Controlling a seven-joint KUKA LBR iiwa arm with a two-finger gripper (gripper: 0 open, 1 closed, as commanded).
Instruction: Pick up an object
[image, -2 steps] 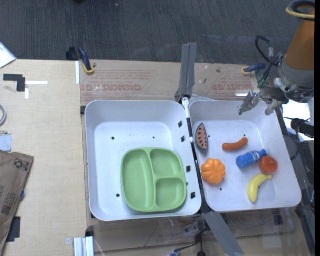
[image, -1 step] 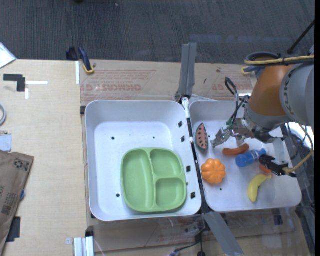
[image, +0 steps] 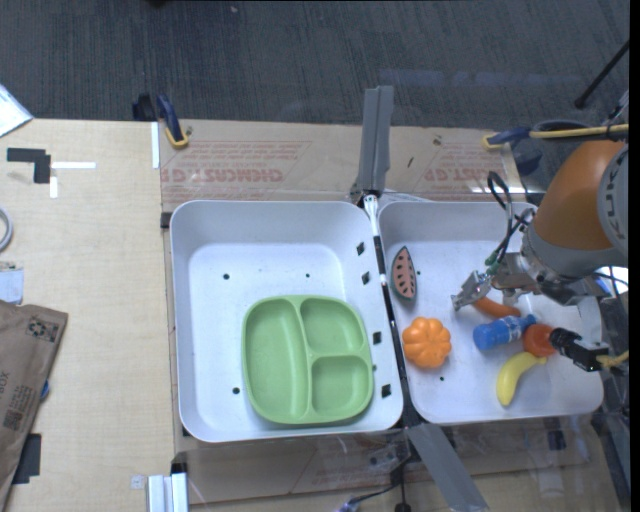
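Carrot (image: 497, 308), right of frame in right bin (image: 440, 225), under gripper (image: 470, 297). I judge it light, stiff, smooth; best pinched across middle. Gripper state: cannot tell. Blue bottle (image: 497, 333) touching alongside.

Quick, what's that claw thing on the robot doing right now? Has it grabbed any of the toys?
Gripper: cannot be told; it sits low in the right bin, over an orange toy.

Pumpkin (image: 427, 342), banana (image: 514, 378), watermelon slice (image: 403, 273), perhaps a bottle (image: 497, 334) — right bin.
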